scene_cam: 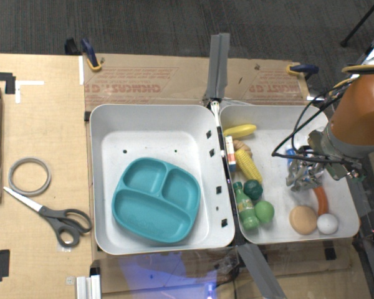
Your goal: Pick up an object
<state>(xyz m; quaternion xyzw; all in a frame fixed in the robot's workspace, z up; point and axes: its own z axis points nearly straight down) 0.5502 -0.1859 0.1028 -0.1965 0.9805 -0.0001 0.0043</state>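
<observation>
An orange band (365, 108) is glowing above the grey wrist (336, 143); black cables (299, 132) are looping beside it; the metal gripper (301, 176) is glinting.

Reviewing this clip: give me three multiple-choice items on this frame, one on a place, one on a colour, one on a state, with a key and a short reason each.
1. Where does the divided plate lie?
A. In the left bin
B. In the right bin
C. On the bench beside the scissors

2. What colour is the divided plate?
A. Red
B. Teal
C. Yellow

3. How does the gripper stand relative to the right bin?
A. Over the left bin
B. Out above the tape roll
C. Over the right bin, just above the orange sausage

Key:
1. A: the divided plate sits inside the left bin.
2. B: its surface is teal throughout.
3. C: the gripper is within the right bin, with the orange sausage just below it, near the tan egg and white ball.
</observation>
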